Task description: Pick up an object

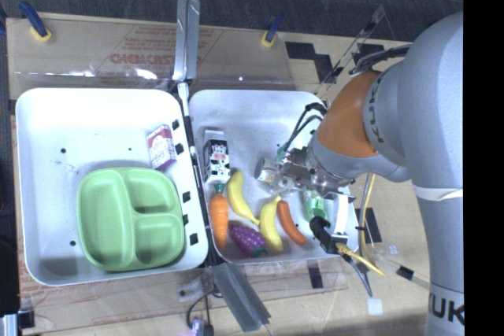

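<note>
Banana (271, 223) beside the orange carrot (290, 223): I'd descend centred on it; gripper (293, 169) state I cannot tell

A pale green divided plate (130, 216) sits in a white bin (47, 114), a red-and-white carton (161, 146) just beyond it. Past the plate's right edge lie an orange carrot (219, 219), yellow bananas (240, 198), purple grapes (247, 238) and a black-and-white cow-patterned carton (217, 158).

Two shallow white bins sit side by side on the tabletop (71, 35), the left bin (39, 169) touching the right bin (252, 102). Blue clamps (35, 20) grip the tabletop's far edge.
</note>
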Tool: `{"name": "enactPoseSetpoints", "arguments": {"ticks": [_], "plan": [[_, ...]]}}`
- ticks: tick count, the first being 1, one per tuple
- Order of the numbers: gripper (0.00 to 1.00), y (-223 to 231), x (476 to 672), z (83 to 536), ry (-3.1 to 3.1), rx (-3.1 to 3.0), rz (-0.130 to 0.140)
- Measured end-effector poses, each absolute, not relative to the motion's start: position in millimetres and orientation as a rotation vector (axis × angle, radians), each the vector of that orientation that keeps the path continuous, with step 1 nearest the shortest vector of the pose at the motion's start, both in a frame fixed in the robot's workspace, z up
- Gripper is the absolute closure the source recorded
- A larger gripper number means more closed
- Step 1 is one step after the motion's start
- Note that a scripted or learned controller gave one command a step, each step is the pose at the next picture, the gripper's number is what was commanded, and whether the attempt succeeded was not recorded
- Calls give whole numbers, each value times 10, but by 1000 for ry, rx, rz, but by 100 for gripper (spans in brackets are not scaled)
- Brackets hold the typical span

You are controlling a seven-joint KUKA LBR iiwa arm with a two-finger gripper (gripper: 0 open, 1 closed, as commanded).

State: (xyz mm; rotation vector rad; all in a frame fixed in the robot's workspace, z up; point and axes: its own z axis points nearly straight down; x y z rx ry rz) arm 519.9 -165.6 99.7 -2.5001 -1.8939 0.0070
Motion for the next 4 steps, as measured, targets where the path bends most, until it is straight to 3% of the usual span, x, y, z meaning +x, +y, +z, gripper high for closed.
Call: {"name": "enactPoseSetpoints", "arguments": {"ticks": [1,2,3,4], "plan": [[100,-1556,5390,1101,-1825,-2554,5],[100,-1430,6059,1655,-1521,-2745,4],[0,-1426,6058,1652,-1522,-2743,5],[0,-1984,5831,1188,-1527,-2740,5]]}}
